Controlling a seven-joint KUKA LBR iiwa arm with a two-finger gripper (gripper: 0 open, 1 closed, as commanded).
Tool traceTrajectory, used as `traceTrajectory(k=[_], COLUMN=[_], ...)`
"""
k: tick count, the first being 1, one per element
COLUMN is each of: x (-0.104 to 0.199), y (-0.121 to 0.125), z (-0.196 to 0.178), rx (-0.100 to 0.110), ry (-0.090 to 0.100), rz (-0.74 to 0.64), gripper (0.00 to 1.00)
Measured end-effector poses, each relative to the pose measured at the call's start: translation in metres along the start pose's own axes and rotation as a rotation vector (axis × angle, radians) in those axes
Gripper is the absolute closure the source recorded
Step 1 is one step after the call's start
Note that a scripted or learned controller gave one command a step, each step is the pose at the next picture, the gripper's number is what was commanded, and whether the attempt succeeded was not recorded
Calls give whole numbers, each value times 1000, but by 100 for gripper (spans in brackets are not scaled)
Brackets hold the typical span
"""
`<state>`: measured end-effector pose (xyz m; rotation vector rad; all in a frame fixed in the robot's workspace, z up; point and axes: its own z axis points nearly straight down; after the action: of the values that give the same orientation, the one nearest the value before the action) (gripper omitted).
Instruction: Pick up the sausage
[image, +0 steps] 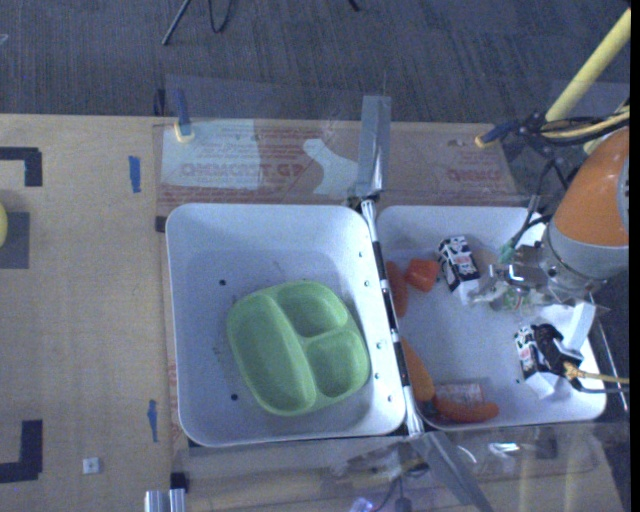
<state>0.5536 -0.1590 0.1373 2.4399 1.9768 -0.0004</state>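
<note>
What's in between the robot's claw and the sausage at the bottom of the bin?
In the camera view, only bare white floor of the right bin lies between the gripper and the sausage. The milk cartons and carrot sit off to the sides.

One camera is looking down from above the bench (80, 300) at a slant, from a middle distance. It is taking in both white bins, the left bin (200, 240) and the right bin (470, 330), side by side. The arm (595, 215) is entering from the right of the view.
</note>
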Motion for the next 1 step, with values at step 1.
traceTrajectory(k=[1], x=[40], y=[74], z=[48], rx=[-10], ry=[1], rz=[-4], gripper=[0])
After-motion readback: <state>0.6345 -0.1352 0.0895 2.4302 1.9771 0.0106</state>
